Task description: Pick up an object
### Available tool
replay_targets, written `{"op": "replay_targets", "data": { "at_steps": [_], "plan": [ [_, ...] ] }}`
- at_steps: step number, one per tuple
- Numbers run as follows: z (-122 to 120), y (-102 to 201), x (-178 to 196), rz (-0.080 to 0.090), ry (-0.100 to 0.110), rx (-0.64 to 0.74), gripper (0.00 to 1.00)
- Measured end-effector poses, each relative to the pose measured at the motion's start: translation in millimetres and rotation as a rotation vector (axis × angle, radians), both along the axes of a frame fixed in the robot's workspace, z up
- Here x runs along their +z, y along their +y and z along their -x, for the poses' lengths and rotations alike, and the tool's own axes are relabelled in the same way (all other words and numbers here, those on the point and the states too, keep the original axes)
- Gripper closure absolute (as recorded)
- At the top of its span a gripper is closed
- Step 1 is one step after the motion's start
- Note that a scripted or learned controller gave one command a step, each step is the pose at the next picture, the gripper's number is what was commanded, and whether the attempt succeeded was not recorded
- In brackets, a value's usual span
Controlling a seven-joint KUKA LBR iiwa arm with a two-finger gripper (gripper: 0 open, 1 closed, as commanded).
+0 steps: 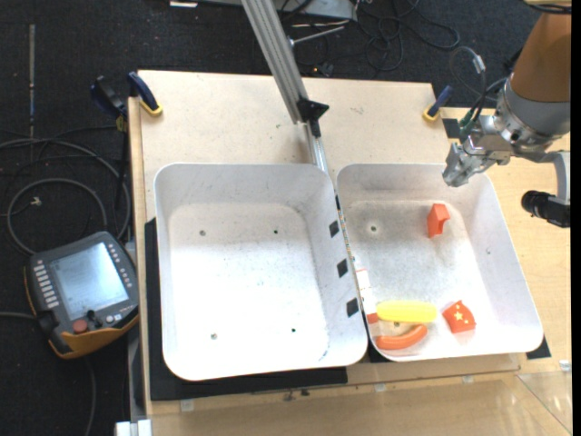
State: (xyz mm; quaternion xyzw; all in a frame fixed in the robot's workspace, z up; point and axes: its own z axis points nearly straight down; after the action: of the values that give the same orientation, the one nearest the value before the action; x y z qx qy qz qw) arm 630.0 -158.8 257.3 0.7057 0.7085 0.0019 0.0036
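Bench stock, largest first. Left bin (pixel 241 266): white, shallow, bare floor with a few dark specks; nothing here for you to pick. Right bin (pixel 508 271): white, shallow, edge to edge with the left one, and it holds every candidate. Arm (pixel 545 62): grey with an orange band, entering from 3 o'clock, its wrist above the right bin's 1 o'clock corner. Gripper (pixel 457 173): hangs over the bin's far rim at about 12 to 1 o'clock, carrying nothing; you cannot tell from this angle how its tips are set. Yellow oblong piece (pixel 406 312): lies flat at the bin's 7 o'clock, touching and partly covering the orange-red curved piece (pixel 399 336) just below it. Small red block with a pale spot (pixel 459 317): at 5 o'clock, just beside the yellow piece but apart from it. Small orange block (pixel 438 220): sits alone toward 12 o'clock, nearest the gripper and well apart from the rest. Judgement: you are at the approach step, nothing yet grasped. Take the orange block, since it stands clear on all sides; centre over it before descending and keep off the bin wall. The 7 o'clock cluster would likely invite a double contact or a slip.
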Motion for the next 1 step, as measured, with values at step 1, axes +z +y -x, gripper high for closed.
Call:
{"op": "replay_targets", "data": {
  "at_steps": [1],
  "plan": [
    [1.1, 53.1, -14.4, -0.004, 0.009, 0.003, 1.0]
  ]
}}
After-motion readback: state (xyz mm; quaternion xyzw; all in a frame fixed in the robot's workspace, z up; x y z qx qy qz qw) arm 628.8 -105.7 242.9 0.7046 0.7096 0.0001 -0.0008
